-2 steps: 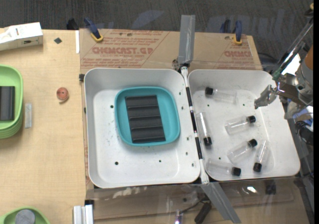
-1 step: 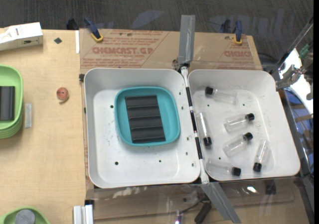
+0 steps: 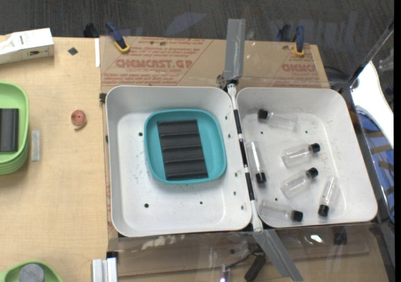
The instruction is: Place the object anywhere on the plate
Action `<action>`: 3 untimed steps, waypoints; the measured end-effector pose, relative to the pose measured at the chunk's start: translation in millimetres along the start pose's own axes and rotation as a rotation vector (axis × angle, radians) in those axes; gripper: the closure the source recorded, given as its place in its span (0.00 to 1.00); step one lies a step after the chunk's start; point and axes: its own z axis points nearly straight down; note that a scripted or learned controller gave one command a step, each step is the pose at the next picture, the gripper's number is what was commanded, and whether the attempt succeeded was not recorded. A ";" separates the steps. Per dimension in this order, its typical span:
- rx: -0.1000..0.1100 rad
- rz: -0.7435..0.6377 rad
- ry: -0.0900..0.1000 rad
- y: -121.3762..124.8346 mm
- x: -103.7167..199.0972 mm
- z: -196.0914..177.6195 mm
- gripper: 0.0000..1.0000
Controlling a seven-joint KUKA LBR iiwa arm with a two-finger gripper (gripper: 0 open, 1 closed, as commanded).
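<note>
The teal plate [image 3: 185,147] sits in the left bin [image 3: 125,205], carrying a black ribbed insert [image 3: 182,149] and none of the vials; the clear black-capped vials [image 3: 301,154] lie scattered in the right bin [image 3: 351,205]; the tool's state cannot be told; judged status: pick and placement both remain to be done.

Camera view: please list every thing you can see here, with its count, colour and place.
Shallow white plastic bins: two, white, side by side at centre.
Teal square plastic plate: one, teal, in the left bin.
Dark ribbed rectangular insert: one, dark grey, lying on the plate.
Clear plastic vials with black caps: about seven, transparent, scattered in the right bin.
Brown cardboard sheet: one, brown, behind the bins.
Green plastic tray: one, light green, at the left edge.
Small round reddish piece: one, on the wooden bench.
</note>
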 end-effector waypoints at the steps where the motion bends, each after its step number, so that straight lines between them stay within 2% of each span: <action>1: 0.000 0.110 0.000 51.4 13.1 0.5 0.00; 2: 0.001 0.184 0.000 85.1 28.6 0.6 0.00; 3: 0.000 0.282 0.001 95.8 31.7 0.2 0.00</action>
